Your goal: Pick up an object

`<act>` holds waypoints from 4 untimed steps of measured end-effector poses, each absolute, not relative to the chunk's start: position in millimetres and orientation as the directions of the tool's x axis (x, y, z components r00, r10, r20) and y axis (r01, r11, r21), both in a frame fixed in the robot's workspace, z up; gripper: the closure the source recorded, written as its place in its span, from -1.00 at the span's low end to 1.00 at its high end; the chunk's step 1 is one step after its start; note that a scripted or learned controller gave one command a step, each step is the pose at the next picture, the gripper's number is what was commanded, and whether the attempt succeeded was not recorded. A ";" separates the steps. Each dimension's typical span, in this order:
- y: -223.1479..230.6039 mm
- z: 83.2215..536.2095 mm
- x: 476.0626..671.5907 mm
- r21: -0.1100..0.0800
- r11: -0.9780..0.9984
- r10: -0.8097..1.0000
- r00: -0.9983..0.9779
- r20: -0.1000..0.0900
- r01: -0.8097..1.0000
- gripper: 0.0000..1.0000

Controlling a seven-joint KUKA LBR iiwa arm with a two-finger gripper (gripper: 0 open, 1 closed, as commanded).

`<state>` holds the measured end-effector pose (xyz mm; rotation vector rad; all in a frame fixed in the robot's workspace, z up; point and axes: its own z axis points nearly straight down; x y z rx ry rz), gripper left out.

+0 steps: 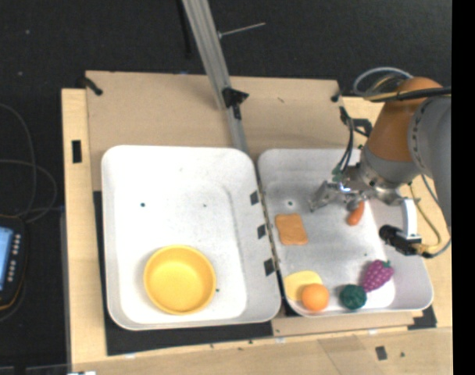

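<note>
You are looking down at a slant on two shallow white bins set side by side on a bench. Nearest you, along the front edge of the right bin point(394, 299), sit an orange ball point(315, 296) resting against a pale yellow piece point(300, 280), a dark green round object point(351, 296) just beside it, and a purple bunch of grapes point(377, 274) lying tilted toward the far right. In the left bin point(144, 186), near its front, stands a yellow bowl point(180, 278), upright and open to the top.

Farther back in the right bin, a tan, bread-like slab point(291, 229) lies flat near the left wall. Beyond it, toward the right, a small orange carrot-like object point(355, 213) lies with its long axis running near to far, slightly tilted.

The gripper point(343, 194) hangs just above and to the left of that orange object, close to it. You cannot tell how wide it is spread or whether it has hold of anything. The grey arm with its orange band point(394, 131) rises behind it at the right.
</note>
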<state>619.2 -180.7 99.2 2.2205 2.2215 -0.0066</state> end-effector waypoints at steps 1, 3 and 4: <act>-181.1 113.0 621.0 0.004 0.000 1.000 0.000 -0.003 1.000 1.00; -177.0 239.6 617.7 0.009 0.004 1.000 -0.004 -0.002 1.000 1.00; -177.9 282.8 619.0 0.007 0.005 1.000 -0.005 -0.001 1.000 1.00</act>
